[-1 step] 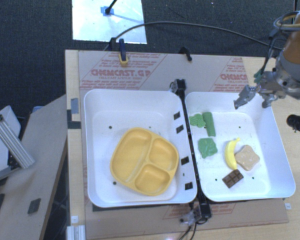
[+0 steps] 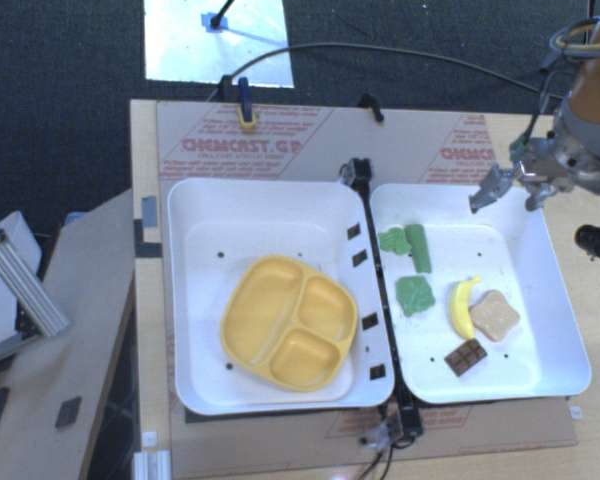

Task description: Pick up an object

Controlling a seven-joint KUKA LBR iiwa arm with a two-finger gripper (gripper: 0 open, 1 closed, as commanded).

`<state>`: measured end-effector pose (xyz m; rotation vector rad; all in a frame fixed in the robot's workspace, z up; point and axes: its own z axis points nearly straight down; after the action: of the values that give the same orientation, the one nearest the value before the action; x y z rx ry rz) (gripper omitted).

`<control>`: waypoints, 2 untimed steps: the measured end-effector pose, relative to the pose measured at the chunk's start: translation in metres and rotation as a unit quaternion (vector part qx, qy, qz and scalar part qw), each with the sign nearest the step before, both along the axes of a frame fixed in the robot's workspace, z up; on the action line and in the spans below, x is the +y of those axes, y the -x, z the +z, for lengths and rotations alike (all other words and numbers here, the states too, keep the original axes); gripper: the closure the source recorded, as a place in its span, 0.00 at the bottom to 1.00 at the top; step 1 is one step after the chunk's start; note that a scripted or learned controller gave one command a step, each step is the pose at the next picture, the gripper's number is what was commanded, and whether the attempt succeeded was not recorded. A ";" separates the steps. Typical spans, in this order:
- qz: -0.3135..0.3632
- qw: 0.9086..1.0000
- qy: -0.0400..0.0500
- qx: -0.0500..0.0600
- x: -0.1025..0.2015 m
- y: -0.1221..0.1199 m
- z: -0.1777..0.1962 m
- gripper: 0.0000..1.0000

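One banana (image 2: 464, 308) lies lengthwise bin-front-to-back (slightly curved); end effector (image 2: 508, 190) spread wide, holding nothing.

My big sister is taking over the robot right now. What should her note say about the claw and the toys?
Claw: open, holding nothing, up over the far edge of the right bin.
Right bin holds: banana, toast slice, chocolate piece, two green toys.
Left bin holds a yellow divided tray.
Done: nothing picked up yet.
Left: lower the claw onto one toy, close, lift. The banana looks like an easy pick.
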<state>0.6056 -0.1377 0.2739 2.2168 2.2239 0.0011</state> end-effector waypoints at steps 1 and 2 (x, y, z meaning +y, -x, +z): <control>-0.001 1.000 0.000 0.001 0.001 0.001 -0.041 0.00; 0.000 1.000 -0.001 0.002 0.011 0.003 -0.094 0.00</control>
<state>0.6026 -0.1265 0.1800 2.2190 2.2265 -0.0017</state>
